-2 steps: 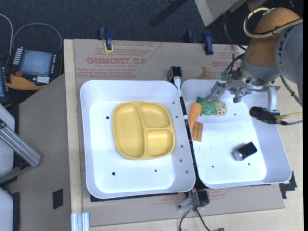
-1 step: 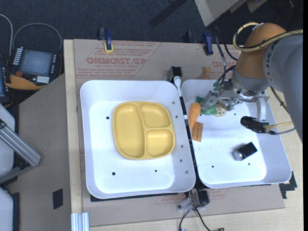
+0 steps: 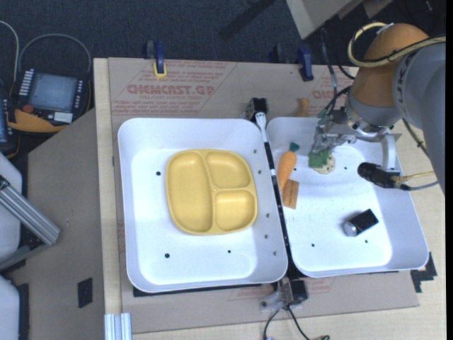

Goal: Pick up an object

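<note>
From above, the tool hangs low in the right bin, right over a small pale round object; whether it's spread or pinching, I cannot tell. A toy carrot leans on the bin's left wall, a small black-and-silver block lies nearer the front, and a yellow divided plate sits in the left bin.

One fixed camera looks down from above at a slant, set far enough back to take in the whole worktop and dark floor beyond it. The left bin and right bin sit mid-frame. The arm enters from the upper right.
</note>
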Controlling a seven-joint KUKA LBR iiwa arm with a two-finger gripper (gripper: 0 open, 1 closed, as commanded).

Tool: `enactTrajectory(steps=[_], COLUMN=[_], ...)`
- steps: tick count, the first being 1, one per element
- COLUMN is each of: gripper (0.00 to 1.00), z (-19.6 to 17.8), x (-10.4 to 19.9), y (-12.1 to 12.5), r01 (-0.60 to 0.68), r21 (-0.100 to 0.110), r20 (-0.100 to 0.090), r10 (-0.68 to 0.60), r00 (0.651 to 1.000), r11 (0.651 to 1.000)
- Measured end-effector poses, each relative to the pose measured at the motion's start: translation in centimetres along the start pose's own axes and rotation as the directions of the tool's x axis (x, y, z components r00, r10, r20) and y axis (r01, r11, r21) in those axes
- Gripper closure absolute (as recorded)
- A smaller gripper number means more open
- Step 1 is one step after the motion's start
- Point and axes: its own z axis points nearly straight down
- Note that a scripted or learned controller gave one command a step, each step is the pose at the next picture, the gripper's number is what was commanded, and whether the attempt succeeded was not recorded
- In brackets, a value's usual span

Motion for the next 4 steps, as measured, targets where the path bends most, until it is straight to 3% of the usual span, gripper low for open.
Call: enactTrajectory(steps=[2, 3, 4], gripper=[1.00, 1.00, 1.00], z=[-12.6, -13.2, -12.1], x=[0.6, 0.6, 6.3], y=[0.8, 0.9, -0.9], r01=[0.000, 0.000, 0.005], r21=[0.003, 0.010, 0.018], r20=[0.000, -0.001, -0.005], r10=[0.000, 0.000, -0.004], r00=[1.000, 1.000, 1.000], r11=[1.000, 1.000, 1.000])
